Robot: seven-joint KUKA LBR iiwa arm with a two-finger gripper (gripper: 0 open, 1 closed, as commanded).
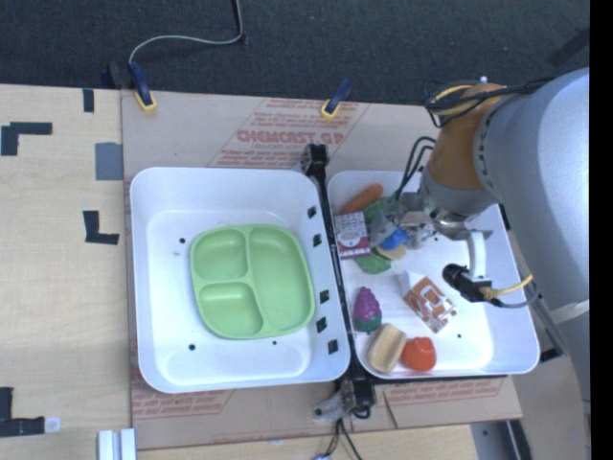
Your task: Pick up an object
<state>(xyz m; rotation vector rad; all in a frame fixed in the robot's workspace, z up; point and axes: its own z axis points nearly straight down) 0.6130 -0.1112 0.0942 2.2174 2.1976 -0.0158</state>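
Observation:
My gripper point(391, 230) is low in the right bin point(508, 348), over a cluster of toys near its back left. Under and beside it lie a blue piece point(394, 241), a green piece point(374, 262) and a small pink-and-white carton point(351, 233). An orange carrot point(363, 198) rests just behind them. Further forward sit a purple grape bunch point(367, 307), an orange-patterned packet point(428, 301), a tan bread roll point(386, 346) and a red tomato point(419, 354). The wrist hides the fingertips.
The left bin point(158, 353) holds a green divided plate point(253, 281). A black clip divider point(324, 257) runs between the bins. The arm's grey body point(546, 190) covers the right bin's far right side, with cables by the wrist.

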